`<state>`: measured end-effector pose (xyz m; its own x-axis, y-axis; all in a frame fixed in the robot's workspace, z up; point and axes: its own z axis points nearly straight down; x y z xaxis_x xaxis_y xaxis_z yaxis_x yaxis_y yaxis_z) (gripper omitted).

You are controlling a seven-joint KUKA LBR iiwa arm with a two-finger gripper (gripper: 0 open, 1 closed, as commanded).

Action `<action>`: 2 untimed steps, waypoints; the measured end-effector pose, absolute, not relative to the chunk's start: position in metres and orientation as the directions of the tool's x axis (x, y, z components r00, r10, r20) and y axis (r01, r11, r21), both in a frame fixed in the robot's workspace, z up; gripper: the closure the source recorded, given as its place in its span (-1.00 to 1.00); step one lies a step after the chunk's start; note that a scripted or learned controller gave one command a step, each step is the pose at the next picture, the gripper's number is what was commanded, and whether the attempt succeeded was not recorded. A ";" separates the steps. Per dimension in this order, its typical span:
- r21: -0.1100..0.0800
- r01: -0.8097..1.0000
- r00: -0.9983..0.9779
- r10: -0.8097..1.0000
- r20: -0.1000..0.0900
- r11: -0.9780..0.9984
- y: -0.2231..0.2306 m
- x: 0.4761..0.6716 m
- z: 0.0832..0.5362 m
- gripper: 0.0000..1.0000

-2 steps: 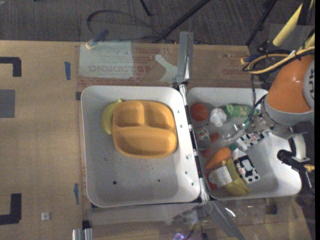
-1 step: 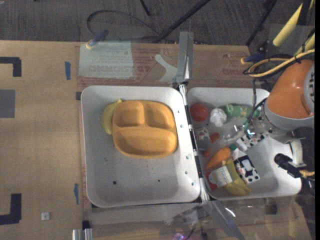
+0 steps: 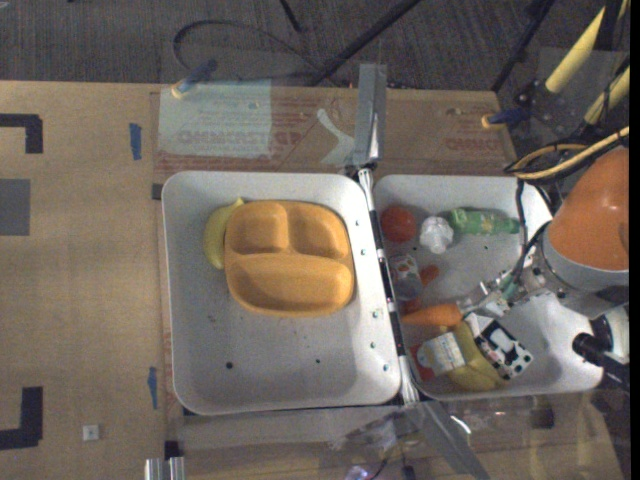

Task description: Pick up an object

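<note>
gripper (image 3: 492,303) hangs low over the middle of the right bin (image 3: 535,200), at the end of the grey arm (image 3: 590,233) with its orange band, which comes in from the right edge of the camera view — whether it is spread or closed cannot be told at this size, and nothing can be seen between its tips.

just left of the gripper lies an orange carrot (image 3: 432,315), close to touching. just below it sits a black-and-white patterned block (image 3: 503,349), leaning on a yellow item (image 3: 473,368) and a small labelled packet (image 3: 440,351) near the bin's front wall. farther off, toward the back of this bin, are a red tomato-like ball (image 3: 397,223), a white cap-shaped piece (image 3: 435,234) and a green bottle (image 3: 483,222) lying on its side. the objects crowd the left and front of this bin; bare floor shows at its right front corner.

the left bin (image 3: 265,368) holds two things: one orange divided tray (image 3: 290,256) and one yellow banana-like piece (image 3: 217,236) tucked against the tray's left edge. its front half is open white floor.
</note>
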<state>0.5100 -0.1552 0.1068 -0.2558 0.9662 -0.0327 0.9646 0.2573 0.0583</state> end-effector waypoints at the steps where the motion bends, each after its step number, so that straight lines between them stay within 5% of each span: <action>1: 0.044 0.998 -0.034 0.999 -0.021 0.035 -0.138 0.543 0.106 -1.00; 2: 0.055 0.998 0.036 0.999 -0.018 -0.035 -0.135 0.541 0.106 -1.00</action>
